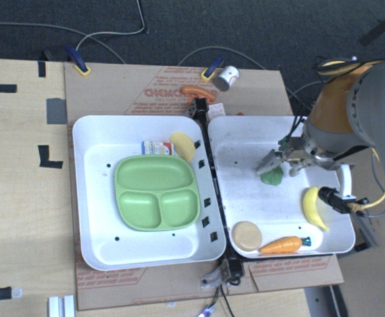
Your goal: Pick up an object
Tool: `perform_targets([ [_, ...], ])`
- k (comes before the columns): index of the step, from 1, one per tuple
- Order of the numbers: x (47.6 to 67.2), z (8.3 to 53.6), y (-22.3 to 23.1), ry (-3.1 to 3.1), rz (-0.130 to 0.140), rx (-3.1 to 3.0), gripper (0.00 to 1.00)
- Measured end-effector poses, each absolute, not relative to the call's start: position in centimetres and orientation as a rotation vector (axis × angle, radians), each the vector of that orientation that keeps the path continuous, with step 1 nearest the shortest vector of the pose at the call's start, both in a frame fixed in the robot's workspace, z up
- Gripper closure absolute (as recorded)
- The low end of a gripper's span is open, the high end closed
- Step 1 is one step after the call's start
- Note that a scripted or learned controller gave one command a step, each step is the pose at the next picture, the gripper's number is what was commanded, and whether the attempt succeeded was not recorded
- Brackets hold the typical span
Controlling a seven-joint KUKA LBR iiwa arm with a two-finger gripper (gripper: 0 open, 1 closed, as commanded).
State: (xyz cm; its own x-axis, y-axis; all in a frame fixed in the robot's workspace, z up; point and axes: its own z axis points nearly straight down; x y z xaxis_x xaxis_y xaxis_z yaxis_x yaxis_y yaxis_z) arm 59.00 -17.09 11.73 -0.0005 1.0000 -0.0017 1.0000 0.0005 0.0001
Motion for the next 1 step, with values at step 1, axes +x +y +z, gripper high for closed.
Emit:
perform_targets([
  [1, 51.07, 8.86, -20.81, 2.234, 0.022, 2.213, 0.0],
])
